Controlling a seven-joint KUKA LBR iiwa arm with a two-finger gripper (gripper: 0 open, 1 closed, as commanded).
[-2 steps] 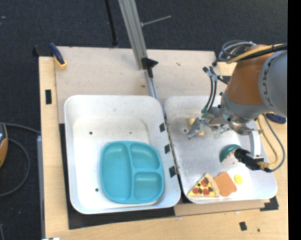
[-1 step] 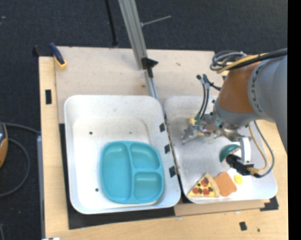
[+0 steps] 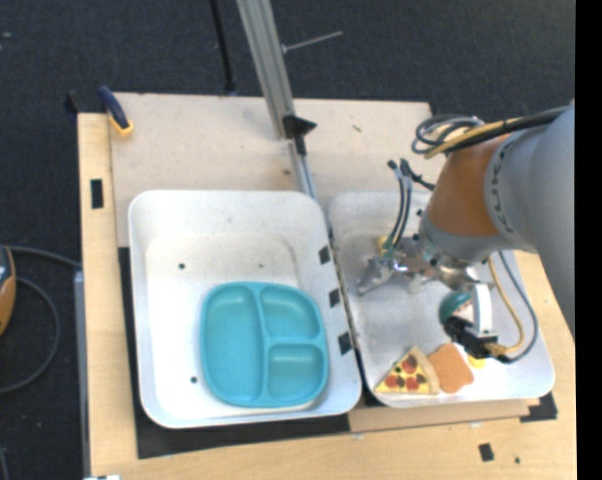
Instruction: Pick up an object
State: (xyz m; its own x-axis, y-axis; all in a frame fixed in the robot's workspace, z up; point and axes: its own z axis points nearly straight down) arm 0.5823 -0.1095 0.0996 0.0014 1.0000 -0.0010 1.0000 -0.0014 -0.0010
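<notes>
My gripper [image 3: 378,271] hangs low over the left part of the right bin [image 3: 356,218], its metal tips pointing toward the wall between the bins. Nothing shows between the tips. A toy pizza slice [image 3: 405,374] lies at the right bin's front edge. An orange bread-like piece [image 3: 450,366] touches its right side. Just under the wrist, a small teal rounded thing [image 3: 456,302] is partly hidden. The orange-banded arm [image 3: 471,193] covers the bin's back right.
In the left bin [image 3: 181,228] a light-blue divided plate [image 3: 264,345] lies at the front. A slanted aluminium post [image 3: 271,68] rises behind the bins. A blue-and-yellow tool [image 3: 115,110] lies at the bench's back left corner.
</notes>
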